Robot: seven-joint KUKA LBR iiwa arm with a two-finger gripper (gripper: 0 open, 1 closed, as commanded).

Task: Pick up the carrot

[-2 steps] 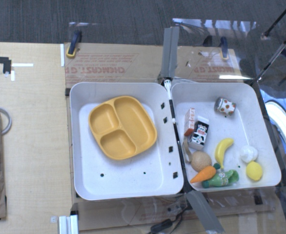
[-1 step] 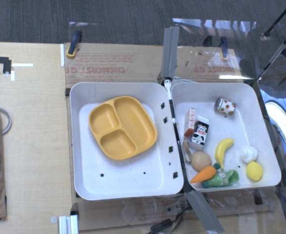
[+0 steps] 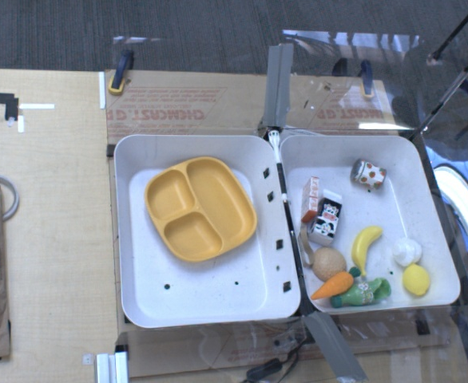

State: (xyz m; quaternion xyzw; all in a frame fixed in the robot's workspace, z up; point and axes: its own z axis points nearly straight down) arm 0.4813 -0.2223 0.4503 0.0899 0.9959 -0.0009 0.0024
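Note:
The carrot (image 3: 333,285) is a small orange toy lying near the front left corner of the right bin (image 3: 426,214), its tip pointing toward the front left. A green leafy toy (image 3: 364,292) touches its right end, and a tan round toy (image 3: 328,262) sits just behind it.
The right bin also holds a banana (image 3: 365,246), a lemon (image 3: 415,280), a white piece (image 3: 406,251), a milk carton (image 3: 325,218), a pink box (image 3: 311,193) and a spotted toy (image 3: 369,174). In the left bin (image 3: 130,278) lies a yellow divided plate (image 3: 200,207).

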